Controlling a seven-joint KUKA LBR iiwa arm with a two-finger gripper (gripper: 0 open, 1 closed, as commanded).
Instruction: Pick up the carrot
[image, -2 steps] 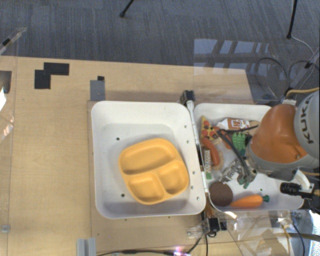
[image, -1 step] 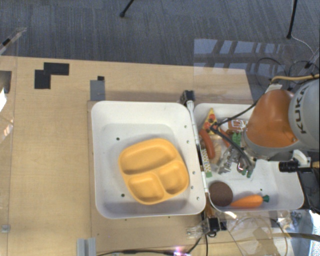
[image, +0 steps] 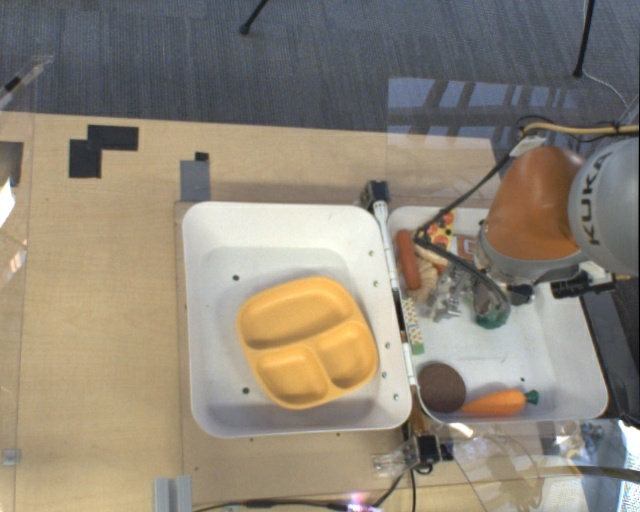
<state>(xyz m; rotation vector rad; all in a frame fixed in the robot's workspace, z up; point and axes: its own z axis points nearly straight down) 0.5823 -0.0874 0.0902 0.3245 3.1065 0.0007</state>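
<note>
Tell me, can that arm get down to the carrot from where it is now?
Probably yes. The carrot lies bare at the right bin's near edge, nothing on top; only a brown disc touches its tip. The pincer hangs farther back.

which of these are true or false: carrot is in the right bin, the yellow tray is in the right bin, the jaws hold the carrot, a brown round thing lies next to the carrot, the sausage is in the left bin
1. The carrot lies in the right bin. True.
2. The yellow tray sits in the right bin. False: it is in the left bin.
3. The jaws hold the carrot. False: the carrot lies on the bin floor near the front edge, apart from the gripper.
4. A brown round thing lies beside the carrot. True, at its blunt end.
5. The sausage is in the left bin. False: it lies in the right bin, along its left wall.
</note>
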